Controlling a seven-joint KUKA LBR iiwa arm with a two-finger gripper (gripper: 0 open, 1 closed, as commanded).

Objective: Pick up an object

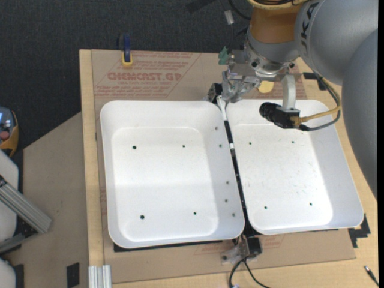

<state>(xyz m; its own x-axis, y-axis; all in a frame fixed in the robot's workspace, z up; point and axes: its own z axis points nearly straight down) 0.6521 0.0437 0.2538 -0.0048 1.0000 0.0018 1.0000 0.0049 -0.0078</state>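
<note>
My gripper (230, 92) hangs low over the far end of the seam between the left bin (120, 125) and the right bin (336, 179), under the orange-banded wrist. A small pale yellow piece (265, 86) shows just right of the gripper, above the right bin's far rim; I cannot tell whether it is held. A small dark thing (214, 93) sits at the left bin's far right corner, close to the gripper's left. The white floors of both bins show nothing but small dark dots.
The bins rest on a brown cardboard sheet (156, 74) with red print. A blue and yellow clamp (126, 48) stands at its far left edge. A grey metal rail (24, 209) lies off the bench to the left. Cables and a connector (249, 248) sit at the near edge.
</note>
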